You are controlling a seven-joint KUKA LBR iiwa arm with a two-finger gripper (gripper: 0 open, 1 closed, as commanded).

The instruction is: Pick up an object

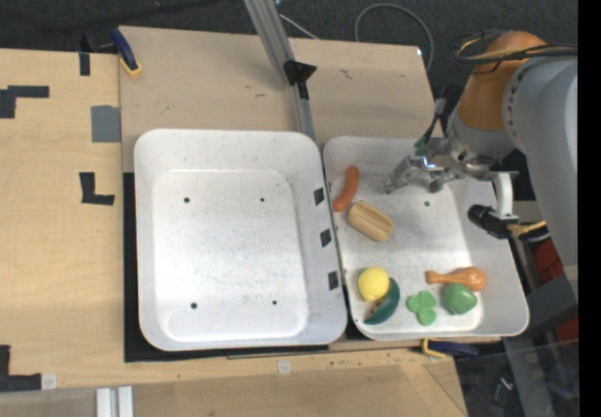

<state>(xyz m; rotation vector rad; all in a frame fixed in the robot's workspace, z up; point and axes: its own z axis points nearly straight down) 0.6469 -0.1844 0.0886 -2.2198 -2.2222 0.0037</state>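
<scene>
Gripper (413,176) comes first: it hangs above the upper part of the right bin (488,316), its metal fingers spread a little and pointing toward the middle of the bench, with nothing between them. Whether they touch the bin floor cannot be told.

Starting at the near edge, all the candidate objects lie in that right bin, probably gathered there so the arm can reach any of them from its side. Along the near rim sit a yellow lemon (373,284), resting against a dark green curved piece (385,306), then a small green leafy piece (423,306) and a green pepper-like item (459,299). Just beyond the last lies an orange drumstick shape (457,278). Farther in, a tan bread roll (370,221) lies at a slant, and an orange sausage (346,188) rests close to the bin's left wall. The roll and sausage are the nearest things to the fingers, though both are apart from them, so no pick has begun.

Left bin (150,218) stands beside it, touching along the middle.

Farthest back, the arm (540,115) enters from the right, its orange band (484,96) above the wrist, bent over so the tool is angled down and leftward into the bin.
</scene>
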